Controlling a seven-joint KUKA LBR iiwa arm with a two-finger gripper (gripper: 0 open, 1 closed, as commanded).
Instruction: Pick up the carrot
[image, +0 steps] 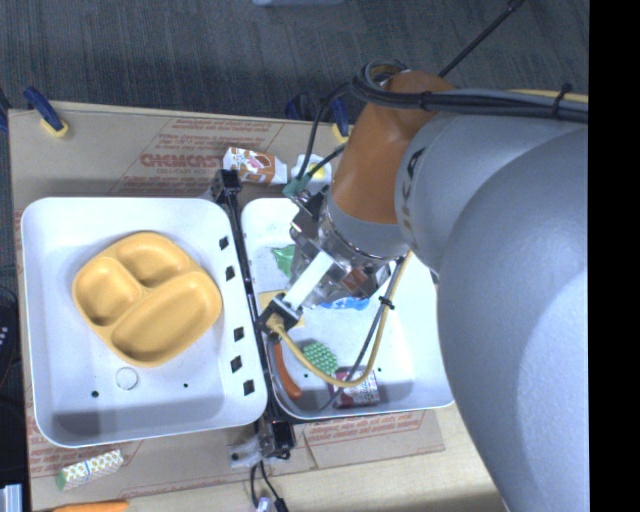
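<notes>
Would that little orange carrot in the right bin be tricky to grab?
Probably stiff and light: the carrot looks slim, like a toy. Narrow and seemingly rounded, it may roll or slip. It lies close to the bin wall, leaving little room.

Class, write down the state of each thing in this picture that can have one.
carrot, lying flat in the right bin by its left wall, not held.
yellow dish, right way up in the left bin.
green packet, lying flat near the carrot.
arm, reaching over the right bin.
</notes>
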